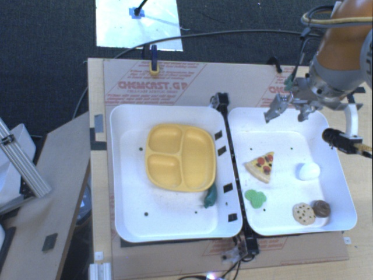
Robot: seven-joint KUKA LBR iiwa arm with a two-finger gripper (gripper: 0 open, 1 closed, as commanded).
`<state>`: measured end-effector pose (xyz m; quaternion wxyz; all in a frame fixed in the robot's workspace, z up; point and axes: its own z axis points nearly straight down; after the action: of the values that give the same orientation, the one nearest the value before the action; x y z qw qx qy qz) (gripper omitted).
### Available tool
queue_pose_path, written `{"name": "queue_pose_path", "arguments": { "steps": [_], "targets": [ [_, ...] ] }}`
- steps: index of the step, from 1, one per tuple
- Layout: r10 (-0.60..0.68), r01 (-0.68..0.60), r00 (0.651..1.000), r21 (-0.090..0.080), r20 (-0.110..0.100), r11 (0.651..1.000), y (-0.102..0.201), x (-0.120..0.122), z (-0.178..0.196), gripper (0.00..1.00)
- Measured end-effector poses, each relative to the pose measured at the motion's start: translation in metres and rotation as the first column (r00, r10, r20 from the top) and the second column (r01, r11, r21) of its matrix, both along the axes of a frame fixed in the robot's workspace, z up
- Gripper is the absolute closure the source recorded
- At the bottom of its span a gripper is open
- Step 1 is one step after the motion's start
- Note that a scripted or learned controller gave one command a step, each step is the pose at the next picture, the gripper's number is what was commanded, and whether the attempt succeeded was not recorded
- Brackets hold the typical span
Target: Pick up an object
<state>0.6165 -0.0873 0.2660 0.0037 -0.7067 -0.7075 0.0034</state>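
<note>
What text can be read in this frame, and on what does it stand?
"CHEMCAST GP", red print on the sheet under the bins.
Same red print repeated at the sheet's right, behind the gripper: cut off, unreadable.
Smaller red lines below the logo: too blurred to read.

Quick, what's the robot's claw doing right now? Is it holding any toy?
Claw: open, holding nothing, hanging above the back edge of the right bin.

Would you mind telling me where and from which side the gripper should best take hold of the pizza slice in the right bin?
The pizza slice lies flat in the right bin, apart from its neighbours. I would bring the gripper straight down from above and close across the two long slanted edges near the middle, where the wedge is narrow enough; a flat piece probably offers no side grip.
</note>
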Motion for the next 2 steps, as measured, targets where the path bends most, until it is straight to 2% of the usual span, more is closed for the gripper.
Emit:
{"name": "queue_pose_path", "arguments": {
  "steps": [1, 2],
  "targets": [
    [0.002, -0.002, 1.0, -0.001, 0.012, 1.0, 0.0, 0.002, 0.007, 0.0],
    [0.0, 0.0, 1.0, 0.0, 0.008, 1.0, -0.001, -0.008, -0.048, 0.0]
  ]
}}
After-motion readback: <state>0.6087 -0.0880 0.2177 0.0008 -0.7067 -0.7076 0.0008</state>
